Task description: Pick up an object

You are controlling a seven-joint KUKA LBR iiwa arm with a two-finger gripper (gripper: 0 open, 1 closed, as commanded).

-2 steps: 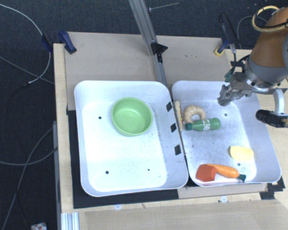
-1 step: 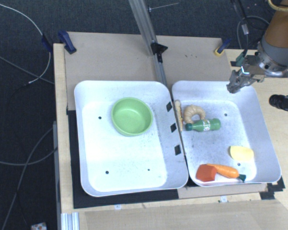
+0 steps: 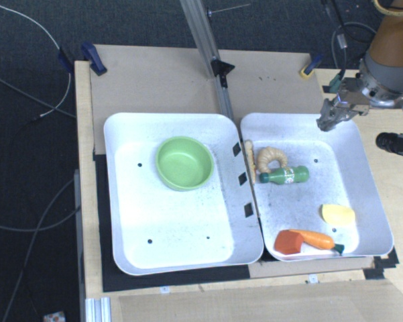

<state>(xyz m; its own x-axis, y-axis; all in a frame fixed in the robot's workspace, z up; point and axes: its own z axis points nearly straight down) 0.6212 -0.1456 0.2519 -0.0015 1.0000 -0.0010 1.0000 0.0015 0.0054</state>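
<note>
carrot [image 3: 316, 239]: lies flat at the right bin's near edge, tip over a red-orange piece [image 3: 288, 242]; touching, so a pinch there likely grabs both or slips.
yellow piece [image 3: 338, 214]: just behind the carrot, low and flat, near the right wall; wall probably limits the approach.
right bin [image 3: 362, 173]: holds all the small candidates, hence the arm is on this side.
left bin [image 3: 127, 200]: carries a green bowl [image 3: 184, 162] only, upright, toward its far half, well apart from the arm; unlikely target.
green bottle [image 3: 284, 175]: on its side mid-bin, touching a tan ring [image 3: 269, 158] behind it; clear space on its near side, so my guess is best pick, squeeze across the body.
wooden stick [image 3: 250, 159]: lies along the right bin's left wall, hard to get under.
hand [image 3: 328, 121]: above the bin's far right corner, nothing between its tips; released or clenched, can't tell at this size.
table [image 3: 154, 79]: bare board past the bins, blue clamp [image 3: 94, 59] at far left.
stage: pre-grasp, no object committed yet; next needs a move inward and down.
</note>
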